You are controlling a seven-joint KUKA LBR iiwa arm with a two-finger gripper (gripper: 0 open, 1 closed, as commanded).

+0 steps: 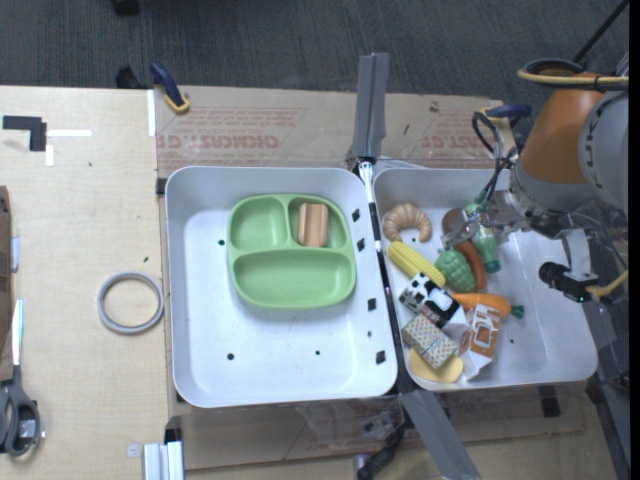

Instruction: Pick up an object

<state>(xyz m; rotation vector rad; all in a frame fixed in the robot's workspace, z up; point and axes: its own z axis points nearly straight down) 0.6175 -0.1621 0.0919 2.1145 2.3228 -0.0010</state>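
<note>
Grey robot gripper (468,226) low in the right white bin (545,358), cannot tell its fingers' state, beside curved tan croissant (408,221), yellow corn cob (414,261), orange carrot (482,303).

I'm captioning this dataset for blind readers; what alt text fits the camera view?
A grey robot arm reaches from the right, its gripper low over a heap of toy food in the right bin, including a croissant, corn and carrot. The left bin holds a green divided plate with a sausage.
</note>
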